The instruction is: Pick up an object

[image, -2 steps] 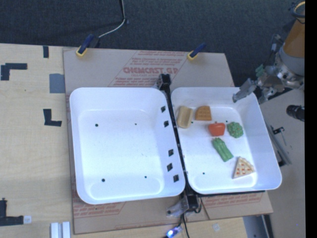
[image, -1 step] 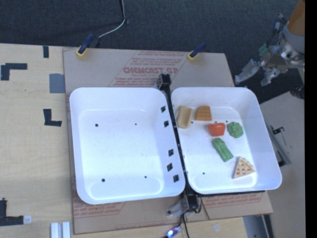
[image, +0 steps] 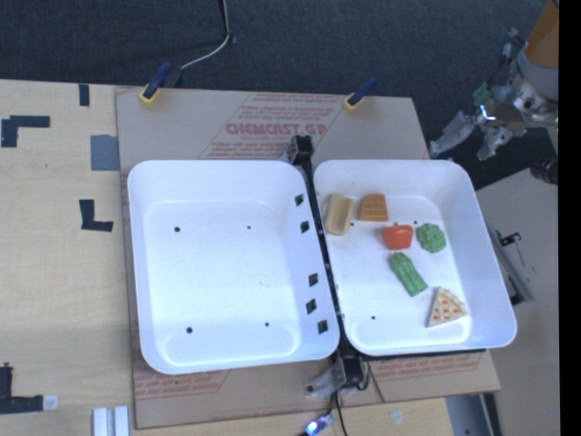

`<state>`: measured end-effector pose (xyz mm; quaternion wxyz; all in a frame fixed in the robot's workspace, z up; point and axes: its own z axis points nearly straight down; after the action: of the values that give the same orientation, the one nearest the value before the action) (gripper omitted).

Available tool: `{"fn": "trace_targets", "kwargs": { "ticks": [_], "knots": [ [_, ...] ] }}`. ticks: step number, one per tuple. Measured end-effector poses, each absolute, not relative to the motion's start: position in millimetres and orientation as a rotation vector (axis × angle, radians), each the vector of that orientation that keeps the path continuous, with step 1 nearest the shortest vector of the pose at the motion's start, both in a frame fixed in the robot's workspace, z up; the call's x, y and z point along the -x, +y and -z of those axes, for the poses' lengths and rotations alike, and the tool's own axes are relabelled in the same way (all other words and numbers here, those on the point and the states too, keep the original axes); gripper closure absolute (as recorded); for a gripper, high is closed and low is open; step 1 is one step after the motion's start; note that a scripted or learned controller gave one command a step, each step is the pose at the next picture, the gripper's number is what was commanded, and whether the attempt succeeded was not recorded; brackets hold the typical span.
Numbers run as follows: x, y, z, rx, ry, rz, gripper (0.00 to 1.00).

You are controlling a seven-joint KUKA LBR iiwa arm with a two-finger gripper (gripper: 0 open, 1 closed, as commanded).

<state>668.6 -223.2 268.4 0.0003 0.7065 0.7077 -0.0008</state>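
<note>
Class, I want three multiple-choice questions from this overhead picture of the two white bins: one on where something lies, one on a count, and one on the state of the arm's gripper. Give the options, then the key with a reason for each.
1. Where does the waffle wedge lie?
A. In the left bin's middle
B. In the right bin, near its front right corner
C. On the cardboard behind the bins

2. How many toy foods lie in the right bin?
A. Three
B. Six
C. Nine

3. Where is the gripper?
A. Up beyond the right bin's far right corner, holding nothing
B. Pressed on the tomato
C. Lifting the green pickle

Key:
1 B: the waffle wedge sits by the right bin's front right corner.
2 B: bread, toast, tomato, broccoli, pickle and the wedge.
3 A: the gripper hangs outside the bin with empty jaws.
</note>
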Motion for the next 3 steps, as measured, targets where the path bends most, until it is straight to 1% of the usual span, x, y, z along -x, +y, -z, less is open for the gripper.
{"fn": "trace_targets", "kwargs": {
  "ticks": [1, 2, 3],
  "knots": [
    [-669.3, -223.5, -339.8, -2.214, 2.218, -0.004, 0.00],
    [-583.8, -224.6, -314.4, -2.227, 2.222, 0.006, 0.00],
    [-637.6, -222.8, -362.2, -2.213, 2.220, -0.004, 0.00]
  ]
}}
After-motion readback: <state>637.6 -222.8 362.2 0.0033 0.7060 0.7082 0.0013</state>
